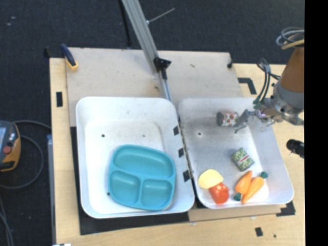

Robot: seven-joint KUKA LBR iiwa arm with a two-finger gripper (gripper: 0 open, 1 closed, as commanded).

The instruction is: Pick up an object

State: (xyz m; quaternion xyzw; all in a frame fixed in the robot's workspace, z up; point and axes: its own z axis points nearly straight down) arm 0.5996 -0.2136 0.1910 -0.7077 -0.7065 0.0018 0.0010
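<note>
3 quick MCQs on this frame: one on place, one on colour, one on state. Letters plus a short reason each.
1. Where does the divided plate lie?
A. left bin
B. right bin
C. on the bench outside the bins

2. What colour is the divided plate?
A. red
B. blue
C. yellow

3. How does the small can lie?
A. standing upright
B. on its side
C. stacked on the carrots

Answers:
1 A: it rests on the left bin floor.
2 B: it is light blue all over.
3 B: it lies on its side in the right bin, just left of the gripper, apart from the carrots.
</note>
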